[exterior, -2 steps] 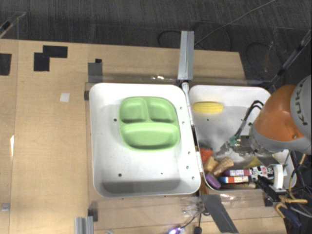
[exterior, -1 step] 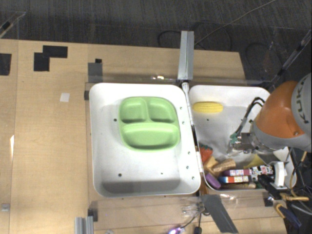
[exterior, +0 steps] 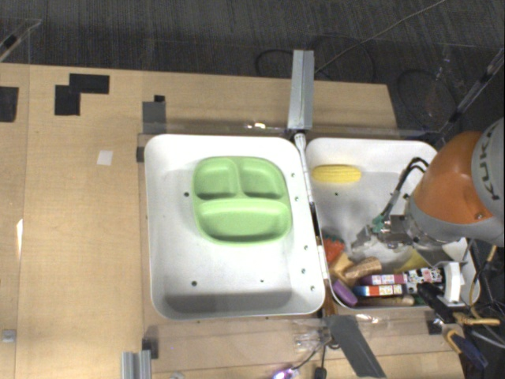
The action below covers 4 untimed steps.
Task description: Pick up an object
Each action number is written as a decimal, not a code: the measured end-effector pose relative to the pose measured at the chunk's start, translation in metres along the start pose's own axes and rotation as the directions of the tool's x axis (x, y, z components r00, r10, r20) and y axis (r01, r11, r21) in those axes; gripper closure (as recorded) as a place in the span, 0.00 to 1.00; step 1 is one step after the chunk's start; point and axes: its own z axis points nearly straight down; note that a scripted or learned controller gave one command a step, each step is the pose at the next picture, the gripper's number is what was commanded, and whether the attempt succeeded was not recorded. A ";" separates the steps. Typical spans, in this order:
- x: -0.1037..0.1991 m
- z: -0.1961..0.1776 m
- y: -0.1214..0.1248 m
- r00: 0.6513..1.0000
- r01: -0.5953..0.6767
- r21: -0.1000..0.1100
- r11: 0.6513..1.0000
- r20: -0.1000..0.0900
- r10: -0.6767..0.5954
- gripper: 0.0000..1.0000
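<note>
We're mid-reach: the gripper (exterior: 369, 239) hovers over the clutter (exterior: 371, 279) at 5 o'clock of the right bin (exterior: 371, 155). Can't tell its grip state, probably nothing grabbed. Next it needs a clean descent.

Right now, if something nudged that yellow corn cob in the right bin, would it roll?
Probably. The yellow corn cob looks rounded and lies on its side on the right bin floor, apart from the other items. It looks like smooth plastic, so likely light and slippery.
</note>
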 end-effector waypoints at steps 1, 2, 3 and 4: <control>0.000 -0.011 0.002 1.000 0.000 -0.005 1.000 0.000 0.000 1.00; 0.000 -0.011 0.002 1.000 0.000 -0.005 1.000 0.000 0.000 0.00; 0.026 0.013 0.047 0.992 0.124 0.009 0.992 0.003 -0.124 0.00; 0.009 0.011 -0.003 0.998 -0.057 0.005 0.998 0.001 0.057 0.00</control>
